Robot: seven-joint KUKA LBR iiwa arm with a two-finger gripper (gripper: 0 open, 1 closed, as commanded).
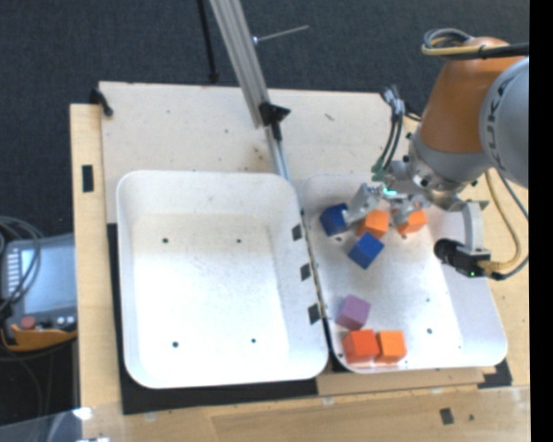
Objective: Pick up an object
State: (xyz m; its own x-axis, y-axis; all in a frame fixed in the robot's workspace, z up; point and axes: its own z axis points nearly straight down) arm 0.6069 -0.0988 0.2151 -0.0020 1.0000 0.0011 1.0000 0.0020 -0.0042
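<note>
Tool point(384, 212) low over right bin point(470, 339) | above orange cube point(377, 222) | arm point(465, 99) reaching from right

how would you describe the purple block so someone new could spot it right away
Look in the right-hand white bin, the one the arm reaches over. Near its left wall, just above a pair of orange blocks at the front edge, sits the purple block. It is the only purple piece; its neighbours are orange or blue.
</note>
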